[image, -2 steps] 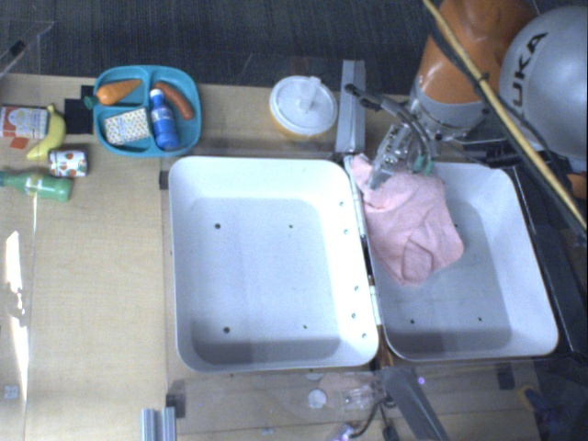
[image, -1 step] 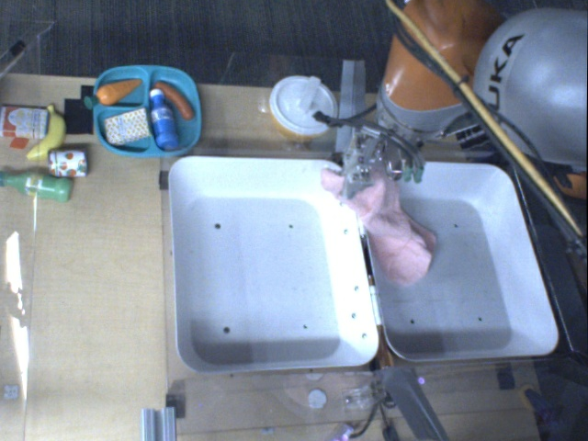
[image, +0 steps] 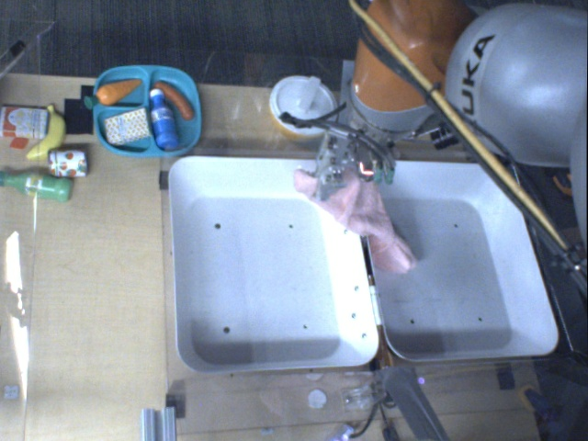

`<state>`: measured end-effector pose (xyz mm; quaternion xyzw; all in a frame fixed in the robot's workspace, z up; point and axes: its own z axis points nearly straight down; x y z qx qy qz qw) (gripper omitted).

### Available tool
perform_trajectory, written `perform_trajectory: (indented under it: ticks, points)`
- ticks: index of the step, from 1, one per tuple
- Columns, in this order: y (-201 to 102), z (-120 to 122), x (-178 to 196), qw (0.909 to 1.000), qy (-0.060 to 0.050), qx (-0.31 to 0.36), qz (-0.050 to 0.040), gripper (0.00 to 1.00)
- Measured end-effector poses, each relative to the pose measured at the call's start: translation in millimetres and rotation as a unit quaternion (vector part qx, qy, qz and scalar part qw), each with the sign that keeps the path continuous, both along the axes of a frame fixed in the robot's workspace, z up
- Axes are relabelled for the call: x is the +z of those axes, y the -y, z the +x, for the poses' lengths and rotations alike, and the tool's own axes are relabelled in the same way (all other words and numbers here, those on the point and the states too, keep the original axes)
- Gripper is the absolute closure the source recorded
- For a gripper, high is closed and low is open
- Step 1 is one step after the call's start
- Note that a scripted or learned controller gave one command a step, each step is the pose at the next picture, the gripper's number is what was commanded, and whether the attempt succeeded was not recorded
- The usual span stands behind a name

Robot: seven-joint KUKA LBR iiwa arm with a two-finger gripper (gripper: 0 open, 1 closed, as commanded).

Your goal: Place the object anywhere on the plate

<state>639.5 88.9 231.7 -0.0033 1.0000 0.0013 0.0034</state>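
Note:
A pink cloth (image: pixel 367 214) hangs from my gripper (image: pixel 354 171) over the far end of the wall between the two bins. Its upper part is bunched between the fingers and its tail trails down into the right bin (image: pixel 478 329). The gripper is shut on the cloth. The plate (image: pixel 186 88) is a blue divided one on the bench beyond the left bin's far left corner, well to the left of the gripper. It holds a toy carrot (image: pixel 119 91), a blue bottle (image: pixel 163 118), a sausage-like piece and a pale block.
The left bin (image: pixel 266 329) lies between the gripper and the plate. A white cup with a yellow rim (image: pixel 299 106) stands behind the bins near the gripper. A banana (image: pixel 48 132), a small can (image: pixel 67 163) and a green bottle (image: pixel 37 186) lie at the far left.

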Motion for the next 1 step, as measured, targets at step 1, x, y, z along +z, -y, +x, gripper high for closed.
perform_trajectory:
  ticks: [1]
  points:
    - [-51.0, -18.8, 7.0, 1.0000, -0.001, 0.000, 0.0001, 1.00]
